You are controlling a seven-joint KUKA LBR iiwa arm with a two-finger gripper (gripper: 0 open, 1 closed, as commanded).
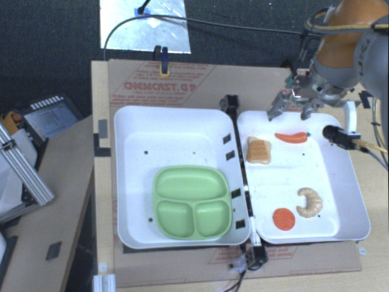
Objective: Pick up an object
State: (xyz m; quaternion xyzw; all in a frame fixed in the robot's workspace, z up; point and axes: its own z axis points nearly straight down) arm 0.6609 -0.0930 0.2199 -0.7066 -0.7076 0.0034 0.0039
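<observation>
My gripper (292,109) hangs over the far edge of the right bin (346,187), with its two fingers spread apart and nothing between them. Just in front of it lies a red chili pepper (292,137). A tan slice of bread (259,151) rests near the bin's left wall. Toward the near side sit a beige croissant (310,202) and a red tomato slice (283,219).
The left bin (130,139) holds a green divided plate (191,202) at its near right. A black divider with clips (237,163) runs between the bins. A black cable fitting (338,135) pokes over the right bin's far right rim.
</observation>
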